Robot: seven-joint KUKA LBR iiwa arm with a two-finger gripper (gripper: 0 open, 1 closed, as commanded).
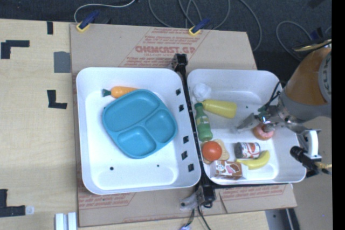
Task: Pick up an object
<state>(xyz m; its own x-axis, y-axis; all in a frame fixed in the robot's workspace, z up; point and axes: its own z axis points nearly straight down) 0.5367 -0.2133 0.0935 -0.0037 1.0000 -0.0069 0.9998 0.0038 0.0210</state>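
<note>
The grey arm's gripper (262, 122) hangs low in the right white bin (242, 79), just above a small pink round object (264, 132); whether its fingers are wide or narrow cannot be told. Near it lie a yellow banana (255, 160) and a yellow bottle (219, 108). The left white bin (91, 132) holds a blue divided plate (140, 123).
</note>
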